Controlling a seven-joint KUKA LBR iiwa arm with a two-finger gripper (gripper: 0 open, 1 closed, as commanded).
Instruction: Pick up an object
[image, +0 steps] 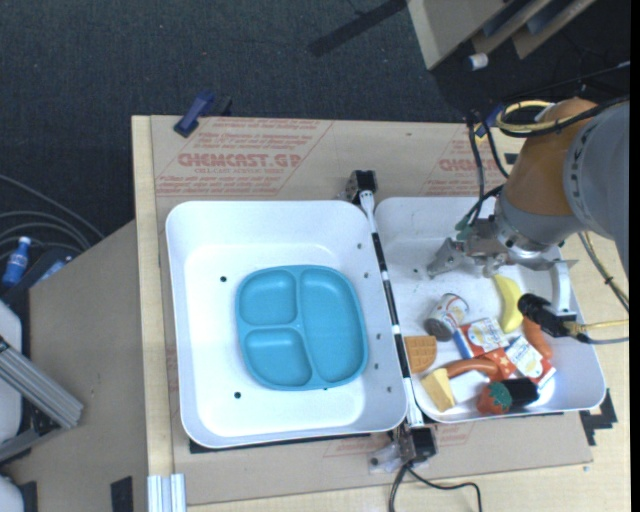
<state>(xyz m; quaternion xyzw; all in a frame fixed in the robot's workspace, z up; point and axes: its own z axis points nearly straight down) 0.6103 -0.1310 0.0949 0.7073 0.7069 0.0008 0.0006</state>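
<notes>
Printed in red on the brown board (300, 150) under the bins: "CHEMCAST G.P", readable up and to the left of the gripper (462, 255), with smaller red lines above and below it too fine to read. Repeated up beside the gripper, cut off by the arm, only "CHEM" legible. Printed in red and white on the small packets (505, 350) just below the gripper, but too small to make out. Nothing else legible.
</notes>
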